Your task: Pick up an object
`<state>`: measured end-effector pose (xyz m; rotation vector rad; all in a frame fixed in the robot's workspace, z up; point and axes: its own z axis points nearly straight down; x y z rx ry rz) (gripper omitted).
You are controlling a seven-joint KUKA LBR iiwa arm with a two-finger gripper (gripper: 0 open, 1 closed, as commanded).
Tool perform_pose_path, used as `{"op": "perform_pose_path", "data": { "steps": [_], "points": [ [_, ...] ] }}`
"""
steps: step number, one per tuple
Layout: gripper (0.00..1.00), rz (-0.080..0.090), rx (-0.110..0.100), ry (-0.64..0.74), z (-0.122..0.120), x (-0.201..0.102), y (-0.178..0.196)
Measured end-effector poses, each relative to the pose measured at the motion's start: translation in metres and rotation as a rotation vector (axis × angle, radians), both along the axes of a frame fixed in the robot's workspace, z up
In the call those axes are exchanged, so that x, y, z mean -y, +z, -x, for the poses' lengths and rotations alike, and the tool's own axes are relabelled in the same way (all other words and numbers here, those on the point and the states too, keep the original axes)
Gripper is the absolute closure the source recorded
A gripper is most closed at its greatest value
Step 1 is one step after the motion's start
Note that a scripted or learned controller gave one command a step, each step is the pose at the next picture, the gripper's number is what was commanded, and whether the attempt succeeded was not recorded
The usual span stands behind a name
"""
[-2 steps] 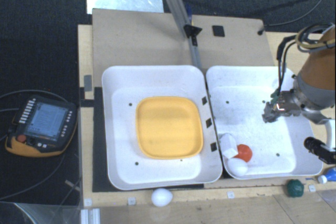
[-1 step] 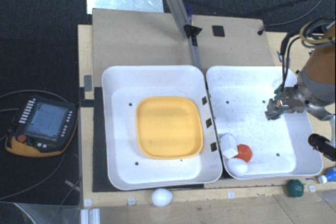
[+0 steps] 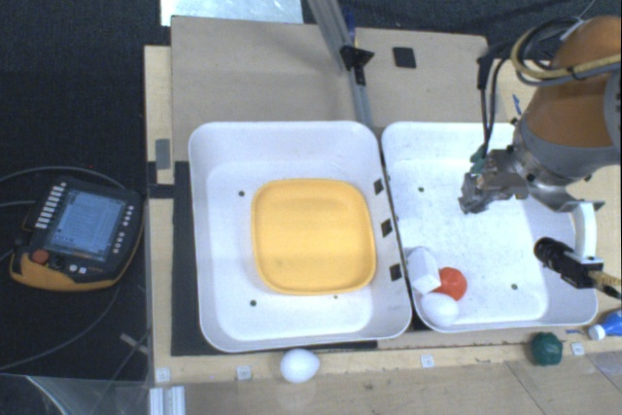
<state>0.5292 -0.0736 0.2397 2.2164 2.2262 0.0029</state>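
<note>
Item: approach stage of a pick, nothing grasped.

Grey two-finger gripper (image 3: pixel 476 194) hangs over the upper middle of the right shallow white bin (image 3: pixel 505 136), on a grey arm with orange band (image 3: pixel 573 97) reaching in from the right; finger spread cannot be told, nothing seen between them. Candidate objects, a small orange-red rounded piece (image 3: pixel 451 283) touching two white lumps (image 3: pixel 428 272), lie in the bin's near-left corner, well apart. Next move likely calls for travel there, then descent. Left bin: yellow square plastic tray (image 3: pixel 314 234).
</note>
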Motion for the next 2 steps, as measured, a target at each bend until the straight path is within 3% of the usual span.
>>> {"op": "perform_pose_path", "data": {
  "steps": [2],
  "points": [
    [1.00,0.000,-0.002,0.000,-0.014,-0.107,-0.006]
  ]
}}
